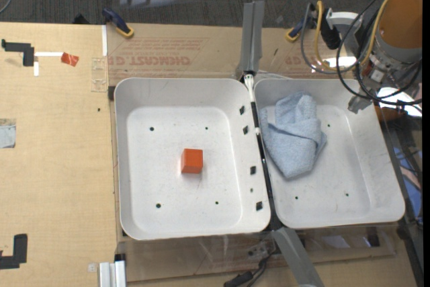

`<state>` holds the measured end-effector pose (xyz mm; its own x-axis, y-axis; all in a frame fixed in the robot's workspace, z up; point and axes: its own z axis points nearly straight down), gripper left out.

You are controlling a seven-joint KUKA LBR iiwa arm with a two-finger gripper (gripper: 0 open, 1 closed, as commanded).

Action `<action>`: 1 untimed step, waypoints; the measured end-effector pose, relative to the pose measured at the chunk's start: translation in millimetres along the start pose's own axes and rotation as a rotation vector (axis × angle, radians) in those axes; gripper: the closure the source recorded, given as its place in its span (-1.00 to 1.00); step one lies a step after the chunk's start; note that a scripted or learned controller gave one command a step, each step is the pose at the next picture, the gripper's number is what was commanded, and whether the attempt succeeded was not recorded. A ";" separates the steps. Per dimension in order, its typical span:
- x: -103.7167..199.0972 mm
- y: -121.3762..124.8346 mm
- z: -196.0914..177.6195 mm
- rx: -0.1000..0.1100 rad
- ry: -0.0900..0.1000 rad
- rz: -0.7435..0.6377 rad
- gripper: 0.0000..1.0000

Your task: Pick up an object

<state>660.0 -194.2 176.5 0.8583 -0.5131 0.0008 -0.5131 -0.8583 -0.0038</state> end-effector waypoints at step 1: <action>-9.1 -15.0 6.2 0.000 0.000 -0.340 1.00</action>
